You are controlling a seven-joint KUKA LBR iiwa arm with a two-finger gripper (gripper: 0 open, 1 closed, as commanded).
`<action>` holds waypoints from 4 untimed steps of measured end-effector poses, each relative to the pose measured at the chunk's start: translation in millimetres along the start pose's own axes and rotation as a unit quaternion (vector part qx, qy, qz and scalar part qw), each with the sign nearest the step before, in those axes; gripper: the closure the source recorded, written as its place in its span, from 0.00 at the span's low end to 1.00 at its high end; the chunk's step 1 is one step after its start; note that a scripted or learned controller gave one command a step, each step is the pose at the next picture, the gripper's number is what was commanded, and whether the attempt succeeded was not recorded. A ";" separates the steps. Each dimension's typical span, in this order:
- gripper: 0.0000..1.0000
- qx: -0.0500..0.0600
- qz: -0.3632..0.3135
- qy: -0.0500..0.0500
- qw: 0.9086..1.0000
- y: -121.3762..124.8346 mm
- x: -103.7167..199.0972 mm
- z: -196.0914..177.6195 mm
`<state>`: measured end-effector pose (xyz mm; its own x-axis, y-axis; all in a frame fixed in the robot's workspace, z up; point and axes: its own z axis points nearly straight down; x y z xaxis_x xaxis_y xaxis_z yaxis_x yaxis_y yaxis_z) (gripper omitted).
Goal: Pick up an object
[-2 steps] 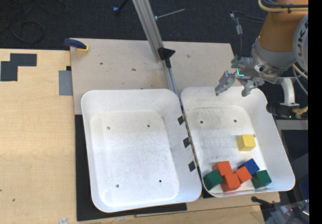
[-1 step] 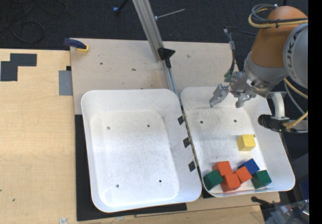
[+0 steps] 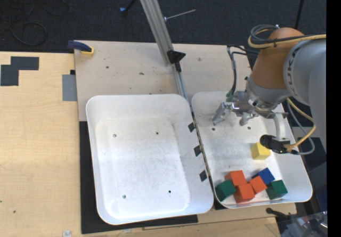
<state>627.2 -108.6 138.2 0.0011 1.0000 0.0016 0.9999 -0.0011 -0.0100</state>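
From my feed the arm's big grey body covered the right bin's (image 3: pixel 210 104) far right side, so that rim was lost to me. The gripper (image 3: pixel 233 114) hung over the bin's upper half with its fingers spread wide, nothing between them. Blocks sat elsewhere: a yellow block (image 3: pixel 260 150) near the right wall, the orange, green and blue cluster (image 3: pixel 249 184) bunched against the near edge. Left bin (image 3: pixel 101 108) had loads of room.
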 end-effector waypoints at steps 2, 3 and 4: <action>1.00 -0.001 0.000 0.005 1.000 0.0 7.7 40.6; 1.00 -0.006 0.000 -0.001 1.000 -0.9 5.0 -1.6; 1.00 -0.007 0.004 -0.001 1.000 -7.5 -2.1 -60.9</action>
<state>620.3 -110.8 199.2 0.0088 1.0000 -0.0006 1.0000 -0.0088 0.0036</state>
